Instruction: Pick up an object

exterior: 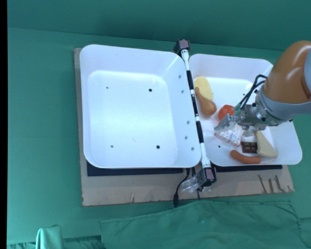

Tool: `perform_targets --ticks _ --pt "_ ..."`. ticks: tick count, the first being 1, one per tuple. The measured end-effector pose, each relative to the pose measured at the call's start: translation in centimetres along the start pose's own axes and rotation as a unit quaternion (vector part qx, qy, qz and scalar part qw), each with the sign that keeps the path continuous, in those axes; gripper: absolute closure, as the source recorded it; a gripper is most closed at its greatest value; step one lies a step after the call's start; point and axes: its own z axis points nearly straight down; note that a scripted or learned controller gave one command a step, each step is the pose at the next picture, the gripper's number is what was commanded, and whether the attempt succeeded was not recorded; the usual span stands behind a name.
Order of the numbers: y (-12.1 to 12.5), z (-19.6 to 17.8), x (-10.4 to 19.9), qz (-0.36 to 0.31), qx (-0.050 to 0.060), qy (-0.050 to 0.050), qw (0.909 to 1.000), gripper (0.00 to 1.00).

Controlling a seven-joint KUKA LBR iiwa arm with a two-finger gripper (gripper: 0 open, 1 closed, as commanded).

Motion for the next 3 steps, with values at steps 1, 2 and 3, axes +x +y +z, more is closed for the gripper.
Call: perform_targets --ticks 1,2,3 --pt "0.5 0.4 -0.4 0.000 -0.011 -0.004 0.9999 0.00" --pt "0.6 -0.5 -0.4 0.002 -0.013 -0.005 0.9999 1.00" --pt "1.8 -5.7 -0.8 -0.001 -0.002 -0.002 1.0000 1.00"
